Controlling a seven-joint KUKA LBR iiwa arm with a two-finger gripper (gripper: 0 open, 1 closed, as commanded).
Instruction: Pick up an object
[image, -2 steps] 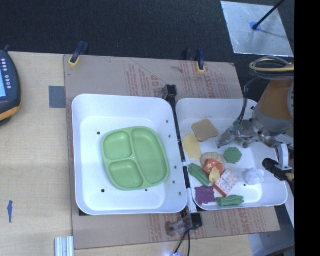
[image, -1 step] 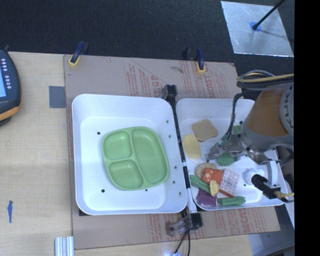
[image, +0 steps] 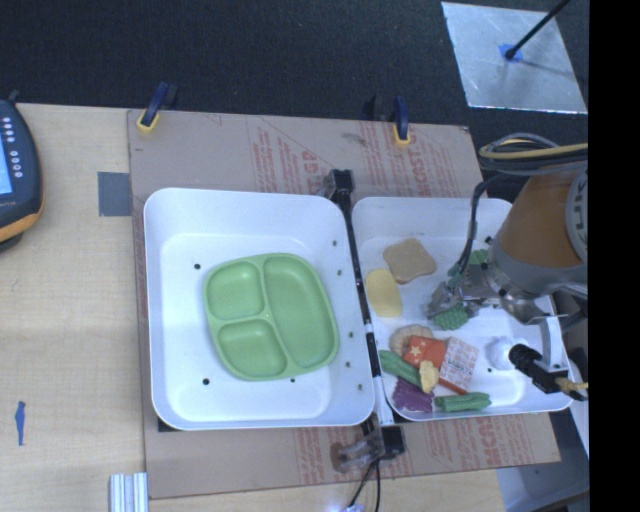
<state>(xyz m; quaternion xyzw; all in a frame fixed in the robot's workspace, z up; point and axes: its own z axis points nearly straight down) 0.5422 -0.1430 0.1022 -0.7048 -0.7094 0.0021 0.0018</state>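
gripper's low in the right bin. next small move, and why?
Probably lift slightly and check the grasp. The gripper sits down in the right bin against a dark green toy, beside the bread slice; whether it holds anything is unclear.

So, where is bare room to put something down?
In the left bin, the white floor around the green divided plate is free, widest along its near and left walls. The right bin is crowded with toy food and the gripper.
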